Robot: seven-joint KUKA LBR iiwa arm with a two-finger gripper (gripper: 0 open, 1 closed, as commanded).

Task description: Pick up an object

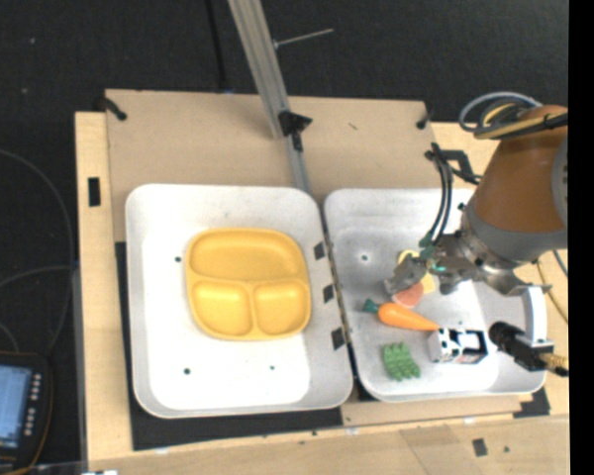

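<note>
My gripper (417,271) reaches down into the right bin (368,224), near its middle. Right under it lies a small pink and yellow object (412,291), partly hidden by the gripper, and I cannot tell whether the gripper touches it. An orange carrot (404,317) with a green top lies just in front of that. A green studded block (401,361) sits near the bin's front edge. To its right is a small white and black toy (459,345).
The left bin (158,364) holds a yellow divided plate (247,282). A slanted metal post (265,67) rises behind the gap between the bins. The arm's grey and orange body (520,191) hangs over the right bin's far right side.
</note>
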